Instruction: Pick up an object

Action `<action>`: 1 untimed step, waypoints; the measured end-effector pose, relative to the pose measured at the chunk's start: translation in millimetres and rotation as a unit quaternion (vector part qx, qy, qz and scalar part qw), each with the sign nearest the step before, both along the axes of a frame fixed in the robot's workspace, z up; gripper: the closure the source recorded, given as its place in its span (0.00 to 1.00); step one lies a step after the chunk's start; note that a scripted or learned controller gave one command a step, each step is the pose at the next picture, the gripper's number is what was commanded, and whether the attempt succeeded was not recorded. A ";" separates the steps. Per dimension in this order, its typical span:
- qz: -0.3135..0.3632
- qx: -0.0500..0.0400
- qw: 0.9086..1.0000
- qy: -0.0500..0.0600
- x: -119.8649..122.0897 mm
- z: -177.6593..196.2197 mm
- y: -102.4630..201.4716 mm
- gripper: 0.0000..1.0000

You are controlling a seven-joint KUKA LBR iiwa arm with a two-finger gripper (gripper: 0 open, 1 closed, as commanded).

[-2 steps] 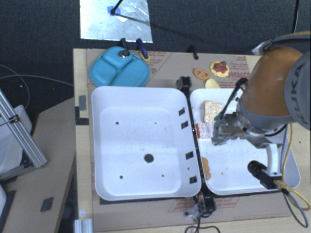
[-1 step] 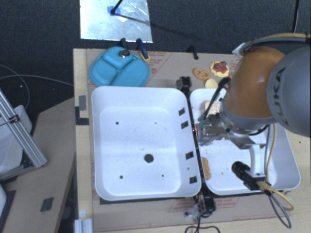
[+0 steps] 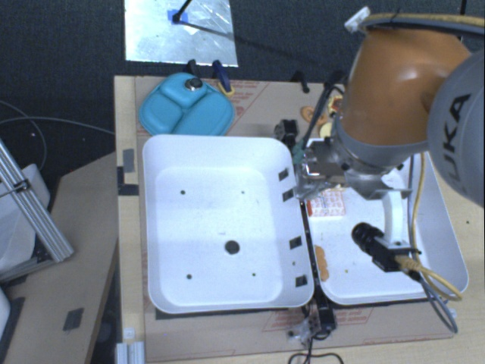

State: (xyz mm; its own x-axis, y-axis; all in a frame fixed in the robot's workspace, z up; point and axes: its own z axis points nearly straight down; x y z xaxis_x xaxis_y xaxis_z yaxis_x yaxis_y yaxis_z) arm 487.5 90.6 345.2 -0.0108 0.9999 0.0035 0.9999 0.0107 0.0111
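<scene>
Well, your gripper (image 3: 314, 173) hangs low over the arm-side bin (image 3: 356, 283), probably because the red-and-white packet (image 3: 328, 202) lies just beneath it by that bin's inner wall, though the wrist hides whether it is open or gripping anything.

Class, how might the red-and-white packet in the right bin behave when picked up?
The packet lies flat on the bin floor, so probably thin, light and hard to get under. Its printed face suggests wrapping, so it may flex or slip.
</scene>
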 end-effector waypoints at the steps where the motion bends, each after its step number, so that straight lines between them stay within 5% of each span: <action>1: -0.006 -0.001 1.000 0.000 0.0 72.5 -37.2 1.00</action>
